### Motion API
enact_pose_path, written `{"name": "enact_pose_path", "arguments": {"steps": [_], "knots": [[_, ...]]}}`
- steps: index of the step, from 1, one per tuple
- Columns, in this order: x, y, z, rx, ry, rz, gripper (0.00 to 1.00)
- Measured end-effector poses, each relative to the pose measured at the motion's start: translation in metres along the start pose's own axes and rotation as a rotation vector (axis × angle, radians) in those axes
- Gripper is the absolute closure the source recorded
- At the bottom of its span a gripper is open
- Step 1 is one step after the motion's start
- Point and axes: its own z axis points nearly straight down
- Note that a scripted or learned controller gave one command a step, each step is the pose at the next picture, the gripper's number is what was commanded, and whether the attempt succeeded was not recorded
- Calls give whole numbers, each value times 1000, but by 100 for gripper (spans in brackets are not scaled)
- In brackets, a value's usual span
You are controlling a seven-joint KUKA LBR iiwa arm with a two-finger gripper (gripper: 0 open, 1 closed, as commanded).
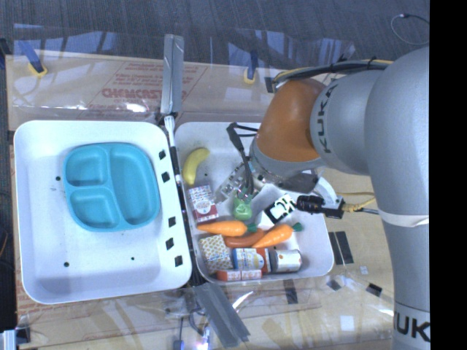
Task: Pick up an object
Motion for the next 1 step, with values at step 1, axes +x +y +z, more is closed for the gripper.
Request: {"name": "enact_pose_path", "arguments": {"steps": [1], "knots": [[47, 90, -85, 1, 1, 38, 100]]}}
